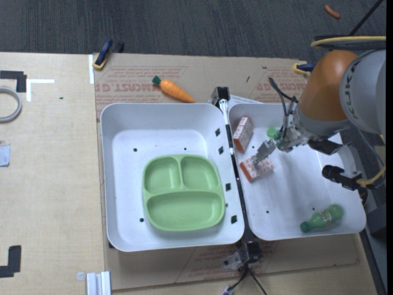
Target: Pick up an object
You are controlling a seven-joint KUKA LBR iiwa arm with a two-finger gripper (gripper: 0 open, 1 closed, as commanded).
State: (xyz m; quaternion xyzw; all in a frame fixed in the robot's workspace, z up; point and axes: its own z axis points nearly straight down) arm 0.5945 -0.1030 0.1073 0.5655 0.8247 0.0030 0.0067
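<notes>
In the right bin [288, 220] lie two small red-and-white cartons: one [242, 133] near the bin's left wall, and another [256, 168] a bit lower and to the right. A green bottle [321, 219] rests near the bin's front right corner. My gripper [266, 150] reaches in from the right and hangs just above the lower carton's upper edge. Its fingers point down-left toward that carton. Nothing shows between them.
The left bin [120, 140] holds a green divided plate [183, 192]. A toy carrot [173, 89] lies on the cardboard behind the bins. A blue clamp [102, 54] sits at the cardboard's back left corner. The arm's orange band [328, 85] looms over the right bin's back right.
</notes>
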